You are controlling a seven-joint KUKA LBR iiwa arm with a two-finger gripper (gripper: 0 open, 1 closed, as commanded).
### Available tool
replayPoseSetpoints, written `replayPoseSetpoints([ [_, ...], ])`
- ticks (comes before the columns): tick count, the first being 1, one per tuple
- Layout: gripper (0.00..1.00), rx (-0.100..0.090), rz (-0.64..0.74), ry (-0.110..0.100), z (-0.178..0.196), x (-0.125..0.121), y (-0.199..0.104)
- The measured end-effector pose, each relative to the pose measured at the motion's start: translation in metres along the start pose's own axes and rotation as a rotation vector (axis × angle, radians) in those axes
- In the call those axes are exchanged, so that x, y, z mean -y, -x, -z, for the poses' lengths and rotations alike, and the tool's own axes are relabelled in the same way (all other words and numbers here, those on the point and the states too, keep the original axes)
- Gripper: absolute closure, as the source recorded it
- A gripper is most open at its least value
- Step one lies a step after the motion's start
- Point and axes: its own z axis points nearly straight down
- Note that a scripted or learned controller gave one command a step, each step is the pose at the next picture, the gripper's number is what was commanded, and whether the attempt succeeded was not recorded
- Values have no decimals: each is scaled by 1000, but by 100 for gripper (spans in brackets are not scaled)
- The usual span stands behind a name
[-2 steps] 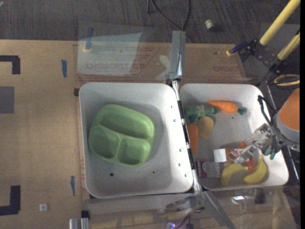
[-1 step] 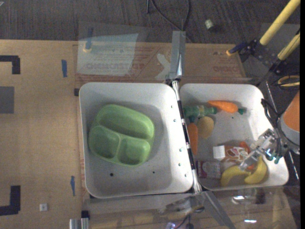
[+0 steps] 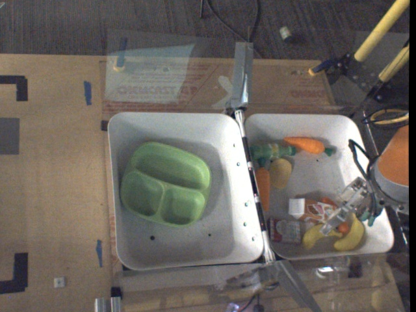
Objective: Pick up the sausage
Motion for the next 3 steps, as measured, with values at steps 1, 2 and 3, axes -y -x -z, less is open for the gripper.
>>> replayPoseSetpoints([
  [1, 100, 8, -2, 3, 10, 0, 2],
  [2, 100, -12, 484, -4, 132, -6, -10],
  [3, 100, -7, 479, -1, 142, -6, -8],
])
